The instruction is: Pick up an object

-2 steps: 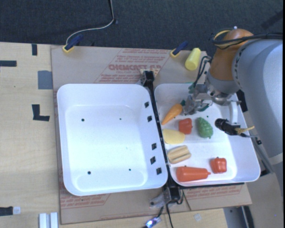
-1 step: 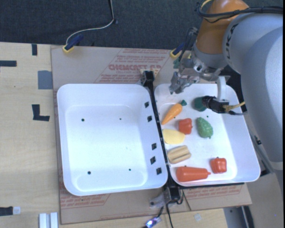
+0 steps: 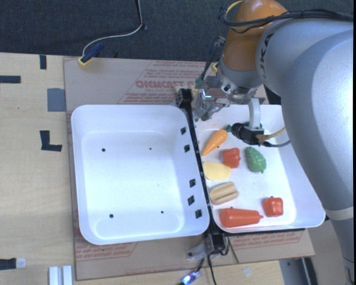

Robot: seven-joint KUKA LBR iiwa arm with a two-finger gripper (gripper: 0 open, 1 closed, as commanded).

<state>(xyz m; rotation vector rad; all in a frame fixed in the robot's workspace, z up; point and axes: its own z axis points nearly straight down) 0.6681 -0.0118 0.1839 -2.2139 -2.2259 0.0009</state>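
Observation:
The right bin (image 3: 296,189) holds several toy foods: an orange carrot (image 3: 215,141), a small red pepper (image 3: 231,157), a green vegetable (image 3: 256,160), a pale yellow piece (image 3: 216,171), a tan hot-dog bun (image 3: 222,193), a long red pepper (image 3: 240,217) and a small red tomato-like piece (image 3: 273,206). My gripper (image 3: 205,104) hangs at the bin's far left corner, just above and behind the carrot. Nothing shows between its fingers, and their spread is hidden against the bin's divider.
The left bin (image 3: 130,177) sits beside the right one, with a black divider strip (image 3: 193,165) between them. Both rest on a cardboard sheet (image 3: 142,82). My grey arm (image 3: 320,88) covers the right bin's far right side. A cable with a blue-yellow plug (image 3: 90,53) lies at the back.

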